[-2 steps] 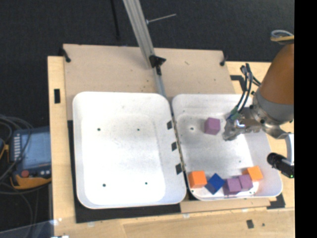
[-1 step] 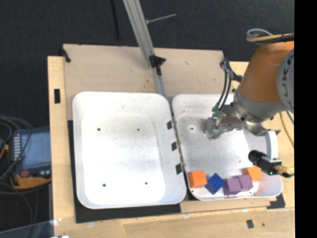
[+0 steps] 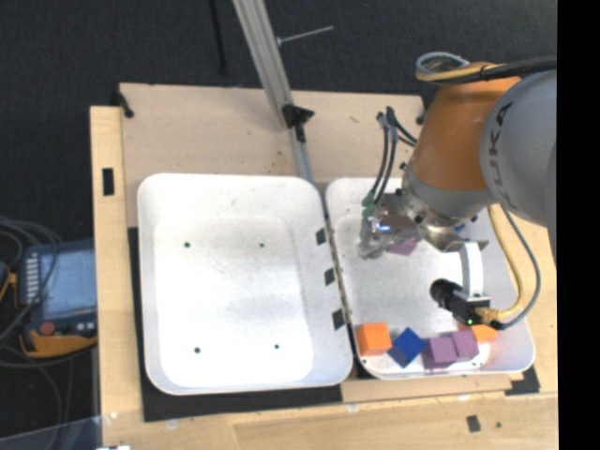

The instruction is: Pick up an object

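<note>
Jaws hang low over the upper part of the right bin, close to its left wall, and how wide they stand cannot be told; a small purple piece lies just beside them, half tucked under the wrist, and whether it sits between them cannot be made out. Nearest the camera, along the bin's front rim, 4 candidates lie in a row: an orange block, a blue block touching it, 2 purple blocks side by side, and an orange bit by the right corner. My worry is the crowding: a descent on the blue block would likely nudge its neighbours or pinch 2 at once, and the front rim leaves little room to close on that side. Near the left wall and the divider clips, a finger could catch the rim instead of landing flat. Mid-floor is open, good for a clean approach. Left bin offers wide room, while the slanted metal pole beyond, across the desk, stands well apart.
</note>
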